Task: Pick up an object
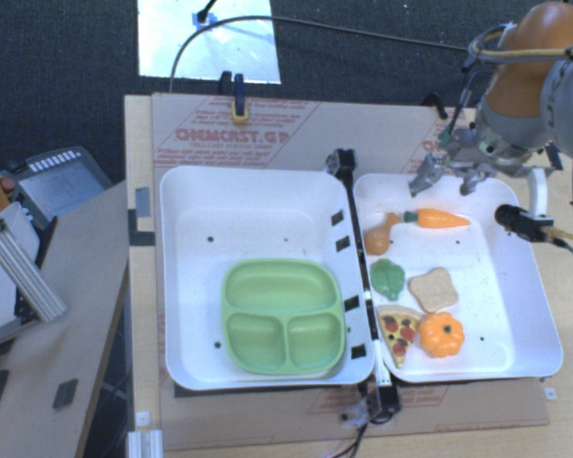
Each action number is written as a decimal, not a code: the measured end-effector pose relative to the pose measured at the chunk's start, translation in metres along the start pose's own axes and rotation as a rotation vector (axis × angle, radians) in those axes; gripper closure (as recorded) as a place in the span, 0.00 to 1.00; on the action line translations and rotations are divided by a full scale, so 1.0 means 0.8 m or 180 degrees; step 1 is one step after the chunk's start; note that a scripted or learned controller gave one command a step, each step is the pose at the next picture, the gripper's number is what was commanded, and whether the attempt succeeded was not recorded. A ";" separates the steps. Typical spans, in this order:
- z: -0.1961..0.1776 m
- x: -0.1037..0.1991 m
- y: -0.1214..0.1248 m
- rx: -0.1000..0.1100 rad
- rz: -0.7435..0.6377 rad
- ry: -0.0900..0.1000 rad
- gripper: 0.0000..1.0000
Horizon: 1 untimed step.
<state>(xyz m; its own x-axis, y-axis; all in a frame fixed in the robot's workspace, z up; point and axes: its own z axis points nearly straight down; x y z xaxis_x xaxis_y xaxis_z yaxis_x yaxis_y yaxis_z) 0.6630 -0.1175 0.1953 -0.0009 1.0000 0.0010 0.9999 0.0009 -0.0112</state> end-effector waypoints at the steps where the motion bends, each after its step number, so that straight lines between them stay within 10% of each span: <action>1: -0.010 0.000 0.004 -0.0041 -0.0007 -0.0005 0.00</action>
<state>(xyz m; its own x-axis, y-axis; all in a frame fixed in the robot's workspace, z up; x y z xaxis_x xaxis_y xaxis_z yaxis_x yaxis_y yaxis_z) 0.6659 -0.1172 0.2037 -0.0030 1.0000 -0.0004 1.0000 0.0030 0.0016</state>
